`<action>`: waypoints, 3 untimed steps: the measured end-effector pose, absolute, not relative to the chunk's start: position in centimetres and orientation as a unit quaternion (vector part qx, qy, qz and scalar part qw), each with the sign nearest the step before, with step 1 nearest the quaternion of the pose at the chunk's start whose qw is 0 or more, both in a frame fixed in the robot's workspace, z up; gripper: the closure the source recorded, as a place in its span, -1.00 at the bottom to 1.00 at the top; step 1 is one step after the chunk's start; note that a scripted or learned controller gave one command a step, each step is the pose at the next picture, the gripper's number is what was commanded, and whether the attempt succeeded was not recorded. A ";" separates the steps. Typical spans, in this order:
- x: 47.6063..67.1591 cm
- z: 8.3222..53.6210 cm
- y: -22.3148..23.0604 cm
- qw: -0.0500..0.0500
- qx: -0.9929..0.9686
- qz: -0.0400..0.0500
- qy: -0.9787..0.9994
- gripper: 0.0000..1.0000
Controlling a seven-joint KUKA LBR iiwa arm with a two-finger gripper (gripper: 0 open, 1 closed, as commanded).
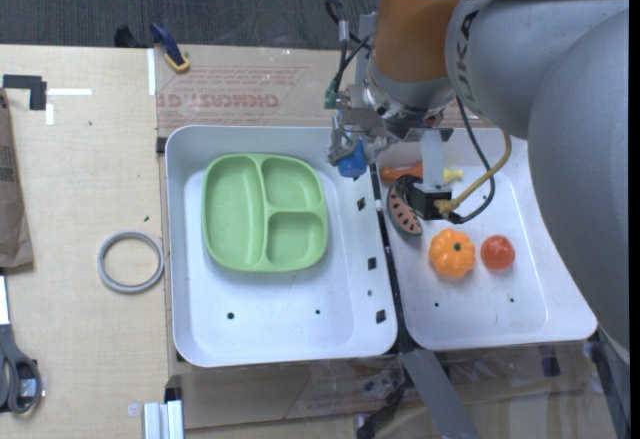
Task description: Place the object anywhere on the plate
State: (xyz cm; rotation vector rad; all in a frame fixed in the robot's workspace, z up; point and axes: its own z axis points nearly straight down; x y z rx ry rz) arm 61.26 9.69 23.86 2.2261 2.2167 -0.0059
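Fingers of the gripper (350, 155) grip a blue object (351, 165) beside the green plate (265, 213), not placed yet imo.

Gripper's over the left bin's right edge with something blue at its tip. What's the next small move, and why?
Probably shift left, toward the green plate. The gripper hangs beside the plate's right rim with the blue object at its tip, so releasing here would likely miss. I can't tell whether the object is truly gripped.

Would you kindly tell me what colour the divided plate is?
Light green, seen clearly in the camera view: plate.
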 end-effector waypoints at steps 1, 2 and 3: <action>61.5 18.7 15.9 -0.001 0.707 -0.003 0.707 1.00; 58.7 20.7 22.7 0.000 0.707 -0.002 0.707 1.00; 56.1 16.6 16.4 -0.001 0.709 -0.003 0.705 1.00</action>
